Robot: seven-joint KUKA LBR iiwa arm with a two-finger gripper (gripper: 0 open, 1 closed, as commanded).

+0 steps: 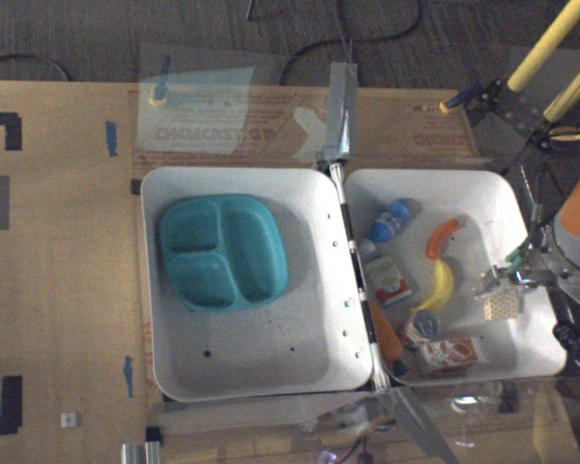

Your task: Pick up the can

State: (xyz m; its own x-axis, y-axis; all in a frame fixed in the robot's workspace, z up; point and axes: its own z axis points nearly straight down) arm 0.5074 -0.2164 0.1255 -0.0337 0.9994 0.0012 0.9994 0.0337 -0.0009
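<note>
Item: can (422, 327), lying w/ banana (438, 285) left of gripper (507, 283); approach step, finger state can't tell; next: shift left, descend.

One fixed camera looks down, seemingly at a slant, on both bins (242, 187) from fairly high.

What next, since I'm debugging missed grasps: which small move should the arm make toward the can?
Probably slide the gripper leftward and down in the view, to above the can. The gripper sits near the right bin's right wall, while the can lies apart from it, below the banana, beside a red-and-white carton.
</note>
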